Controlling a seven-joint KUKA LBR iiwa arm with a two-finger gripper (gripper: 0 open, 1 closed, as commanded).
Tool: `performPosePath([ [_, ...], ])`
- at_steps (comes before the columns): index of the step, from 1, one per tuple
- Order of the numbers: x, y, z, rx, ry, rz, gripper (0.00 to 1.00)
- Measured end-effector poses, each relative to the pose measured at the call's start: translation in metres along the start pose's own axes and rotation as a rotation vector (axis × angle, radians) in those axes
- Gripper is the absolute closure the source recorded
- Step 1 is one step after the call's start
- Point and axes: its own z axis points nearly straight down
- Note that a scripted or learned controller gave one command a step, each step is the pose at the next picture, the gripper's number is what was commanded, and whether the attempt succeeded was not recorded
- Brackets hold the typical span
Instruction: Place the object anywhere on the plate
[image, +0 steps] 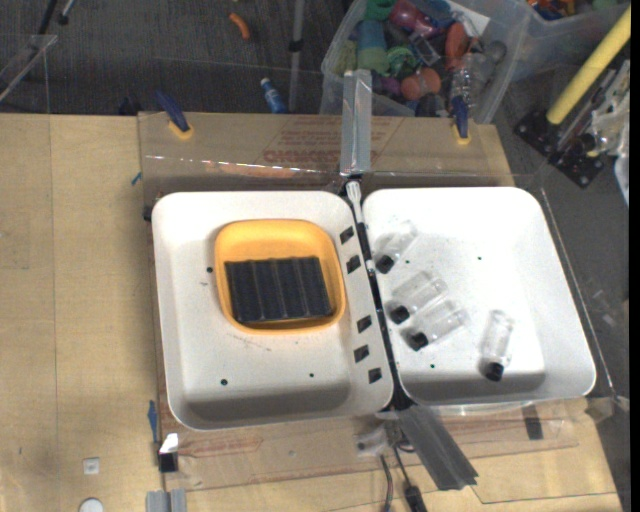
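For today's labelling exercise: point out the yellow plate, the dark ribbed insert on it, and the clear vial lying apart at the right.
Yellow plate (232, 244), camera view, on its upper-left rim.
Dark ribbed insert (277, 289), camera view, on its middle.
Clear vial (495, 342), camera view, on its body.

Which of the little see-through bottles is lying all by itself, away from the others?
The clear bottle toward the right side of the right bin, black cap pointing at the near edge. The other three bottles lie grouped by the divider between the bins.

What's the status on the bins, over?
Four clear plastic vials with black caps lying in right white bin. Orange square plate in left white bin, dark ridged insert on it. Path unobstructed.
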Motion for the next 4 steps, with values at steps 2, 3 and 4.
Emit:
performPosePath([
  [2, -0.0028, -0.0011, 0.0007, -0.003, 0.0, -0.67, 1.0],
  [3, -0.0029, -0.0008, 0.0011, -0.005, 0.0, -0.976, 1.0],
  [4, -0.0028, -0.0007, 0.0013, -0.006, 0.0, -1.238, 1.0],
])
